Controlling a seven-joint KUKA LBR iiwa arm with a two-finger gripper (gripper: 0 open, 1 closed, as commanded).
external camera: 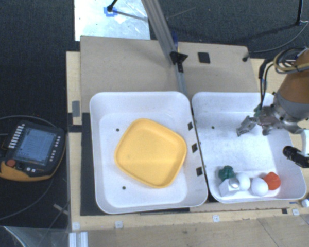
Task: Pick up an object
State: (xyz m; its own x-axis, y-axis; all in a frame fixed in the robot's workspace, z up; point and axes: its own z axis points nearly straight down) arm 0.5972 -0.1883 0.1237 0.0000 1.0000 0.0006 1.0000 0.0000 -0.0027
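- Bench (144,55): tan board carrying two shallow white plastic bins side by side, left bin (100,189) and right bin (216,107).
- Grey KUKA arm with orange band (298,84): comes in from the right edge, wrist over the right bin's far right part.
- Large yellow rounded-square plastic plate (151,152): lies flat in the middle of the left bin, turned a bit diagonal, well apart from the tool, across the divider.
- Tool (257,123): sits over the upper-middle of the right bin, above bare bin floor; fingers look spread apart, nothing between them, so released and carrying nothing.
- Cluster of small things along the right bin's near wall, touching or just beside each other:
  - small red-orange rounded object (272,179), rightmost.
  - white ball (259,186), just left of the red one.
  - smaller white rounded piece (243,181), next left.
  - grey-white block (226,188), at the cluster's left end.
  - dark green crumpled lump (226,173), resting above the block.
- Key relation: the nearest candidates lie toward the near edge of the same bin as the tool, down-frame of it, roughly under and slightly either side; the row runs left-right along the wall.
- Judgement: next move likely needs travel toward the near wall, then descent; crowding and the wall may spoil a clean grip.
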